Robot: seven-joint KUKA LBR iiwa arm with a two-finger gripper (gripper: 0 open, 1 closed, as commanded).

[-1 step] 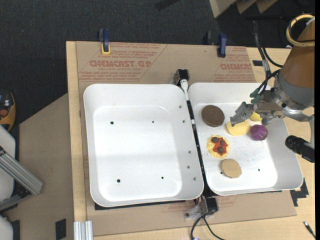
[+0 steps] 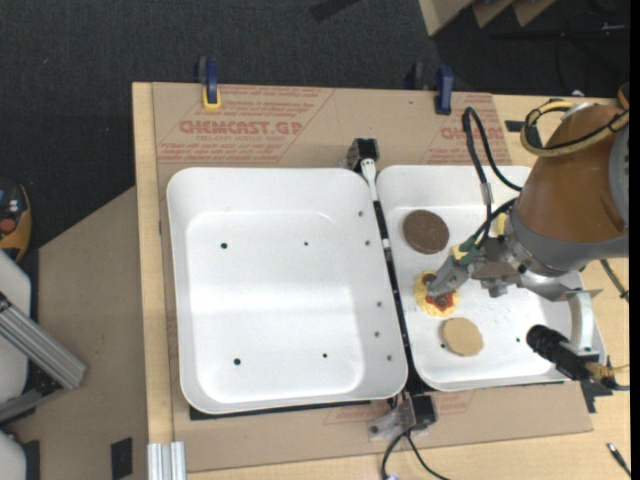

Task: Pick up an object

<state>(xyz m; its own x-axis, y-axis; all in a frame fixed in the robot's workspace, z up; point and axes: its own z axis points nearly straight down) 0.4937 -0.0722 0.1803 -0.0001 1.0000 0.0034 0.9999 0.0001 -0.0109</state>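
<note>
Nearest the camera, along the bottom edge of the brown cardboard-covered surface point(image 2: 300, 118), a black clamp with trailing cable point(image 2: 405, 418) sits at the seam where the two bins meet. Left of that seam lies the left white bin point(image 2: 200, 368), its floor showing only a few small dark dots. Just beside it, the right white bin point(image 2: 500, 373) holds three small things. A tan round disc point(image 2: 462, 337) lies flat toward the near wall. A darker brown round disc point(image 2: 426, 231) lies flat toward the far wall, well apart from the tan one. Between them, near the bin's left wall, sits a small yellow and red object point(image 2: 434, 300), which looks like the piece the arm is working at.

The grey arm with its orange band point(image 2: 578, 193) reaches in from the right and hangs over the right bin. The gripper point(image 2: 446, 281) points leftward and down, its tip right over the yellow and red object and seemingly touching it. Whether the fingers are parted or closed on it cannot be told from this angle, since the tip and the object overlap.

Blue clamps point(image 2: 209, 76) hold the cardboard at the far edge, and another black clamp point(image 2: 362, 153) sits at the far end of the seam
</note>
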